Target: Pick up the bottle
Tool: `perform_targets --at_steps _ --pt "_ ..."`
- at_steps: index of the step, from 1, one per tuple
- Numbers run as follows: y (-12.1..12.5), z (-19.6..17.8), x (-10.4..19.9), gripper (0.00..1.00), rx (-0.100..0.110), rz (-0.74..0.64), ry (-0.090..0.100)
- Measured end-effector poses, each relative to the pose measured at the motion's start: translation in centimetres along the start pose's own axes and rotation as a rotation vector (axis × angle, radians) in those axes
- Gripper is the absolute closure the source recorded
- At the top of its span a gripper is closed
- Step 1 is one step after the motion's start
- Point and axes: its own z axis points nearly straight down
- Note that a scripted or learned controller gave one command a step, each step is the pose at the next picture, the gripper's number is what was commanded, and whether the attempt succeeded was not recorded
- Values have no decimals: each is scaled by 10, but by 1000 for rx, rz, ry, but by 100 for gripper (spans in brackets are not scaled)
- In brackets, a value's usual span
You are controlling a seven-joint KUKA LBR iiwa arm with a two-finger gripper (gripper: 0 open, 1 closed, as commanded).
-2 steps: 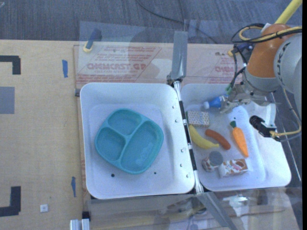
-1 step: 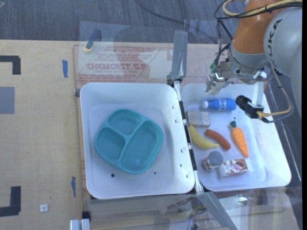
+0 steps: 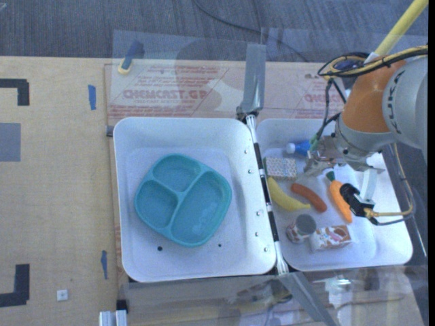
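Camera view from above shows me two shallow white plastic bins side by side on the wooden surface (image 3: 54,202). The left bin (image 3: 129,250) carries a teal three-compartment plate (image 3: 182,199). The right bin (image 3: 394,246) holds the small clear plastic bottle with a blue cap (image 3: 298,147), lying on its side at the bin's 11 o'clock corner, long axis running roughly 3 to 9 o'clock, cap toward 9. My end effector (image 3: 325,160) hangs below the orange-banded wrist, just beside the bottle, which lies at about its 10 o'clock. I cannot tell how far it is open, and I see nothing gripped. A yellow banana (image 3: 282,195), a red sausage (image 3: 309,197) and an orange carrot (image 3: 338,199) sit toward 6 o'clock of it.
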Motion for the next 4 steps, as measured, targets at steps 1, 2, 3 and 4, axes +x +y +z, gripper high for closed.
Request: perform_targets --at_steps 1,2,3,4 --pt "-21 -94 69 100 1 231 0" --pt "-111 -13 26 100 4 -19 2" --pt "-20 -154 -27 100 0 132 -1" --pt "-20 -154 -27 0 0 131 -1"
